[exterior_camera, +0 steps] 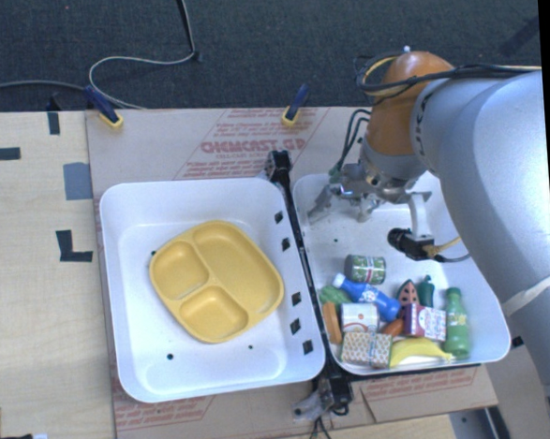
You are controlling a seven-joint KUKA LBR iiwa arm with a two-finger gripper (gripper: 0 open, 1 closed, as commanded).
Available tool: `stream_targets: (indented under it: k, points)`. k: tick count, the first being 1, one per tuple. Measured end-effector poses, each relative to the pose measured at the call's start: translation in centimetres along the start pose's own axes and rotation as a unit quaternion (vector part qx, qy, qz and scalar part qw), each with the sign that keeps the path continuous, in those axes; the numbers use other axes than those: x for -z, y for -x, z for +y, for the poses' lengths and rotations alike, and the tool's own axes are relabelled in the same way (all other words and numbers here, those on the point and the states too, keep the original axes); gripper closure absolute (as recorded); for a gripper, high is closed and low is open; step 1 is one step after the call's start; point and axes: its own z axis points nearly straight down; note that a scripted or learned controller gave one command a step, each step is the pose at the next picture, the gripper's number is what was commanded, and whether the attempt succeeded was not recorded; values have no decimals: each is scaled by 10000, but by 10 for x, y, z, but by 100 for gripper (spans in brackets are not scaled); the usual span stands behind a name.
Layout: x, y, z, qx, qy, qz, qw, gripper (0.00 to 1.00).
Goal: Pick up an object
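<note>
Hovering over right bin (497, 334) – hand (356, 199) above green can (365, 269).

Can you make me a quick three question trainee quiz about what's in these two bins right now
1. True or false: the yellow divided tray lies in the left bin.
2. Which item lies nearest the front rim of the right bin? A) green can B) banana C) blue bottle
3. Fill in: the arm reaches over the ____ end of the right bin, away from the heap of small items.

Key: 1 true; 2 B; 3 far
</note>
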Motion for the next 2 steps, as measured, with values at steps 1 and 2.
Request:
stream_targets:
  k: [1, 2]
  points:
    - [11, 0, 1, 6, 10, -7, 10000, 100]
    - [11, 0, 1, 6, 10, -8, 10000, 0]
